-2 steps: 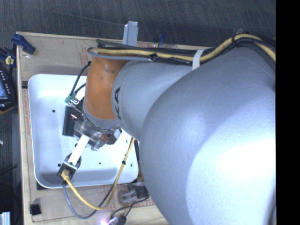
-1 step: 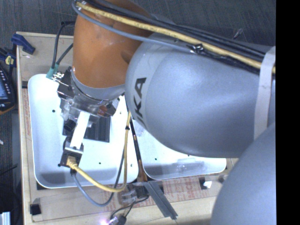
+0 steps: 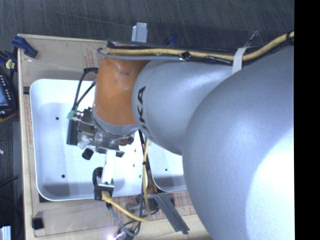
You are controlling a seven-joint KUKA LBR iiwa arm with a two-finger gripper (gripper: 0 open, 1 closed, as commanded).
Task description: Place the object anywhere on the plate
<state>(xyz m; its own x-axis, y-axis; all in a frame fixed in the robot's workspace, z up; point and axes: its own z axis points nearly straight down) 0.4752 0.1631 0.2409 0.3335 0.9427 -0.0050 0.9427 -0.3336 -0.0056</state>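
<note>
1. Dark device (image 3: 5,96), at the far left edge, cut off by the frame, off the counter.
2. Blue clamp (image 3: 24,46), on the upper left corner of the counter.
3. Counter (image 3: 55,59), pale wood, carrying both bins; bare strips show above and below the left bin.
4. Left bin (image 3: 42,134), white, shallow, with rounded corners. Its floor is bare along the left side, apart from two small dark spots (image 3: 56,118).
5. Gripper (image 3: 81,135), a dark metal assembly below the wrist, hanging over the middle of the left bin and pointing toward that bin's left wall. Whether it is spread or pressed together cannot be told from this angle; nothing can be seen held in it.
6. Orange band (image 3: 117,91), just right of the gripper, over the left bin's right half.
7. Small grey block (image 3: 140,32), standing at the counter's far edge, above the orange band.
8. Right bin (image 3: 167,181), white; a corner shows beneath the arm.
9. Grey arm (image 3: 225,134), very large in view, covering the right half of the scene.
10. Object and plate: their position cannot be told; the arm covers much of both bins.
</note>
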